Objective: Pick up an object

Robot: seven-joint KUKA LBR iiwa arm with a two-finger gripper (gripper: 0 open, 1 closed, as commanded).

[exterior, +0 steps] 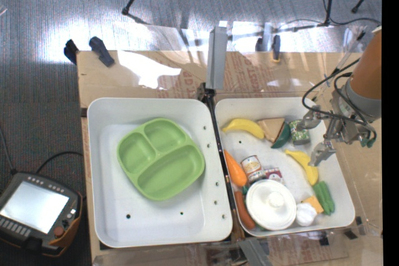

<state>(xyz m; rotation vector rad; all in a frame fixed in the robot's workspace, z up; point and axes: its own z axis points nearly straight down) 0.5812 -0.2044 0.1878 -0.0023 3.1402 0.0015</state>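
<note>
While the gripper [319,152] hangs over the right bin [346,196], fingers apart and pinching nothing, a yellow banana [303,165] lies just beside it (nearest target). Probably light, stiff, slick plastic; best taken across its narrow middle, not the tapered ends.

Orange band over grey wrist, black cables looping beside a metal claw [325,145]
</note>
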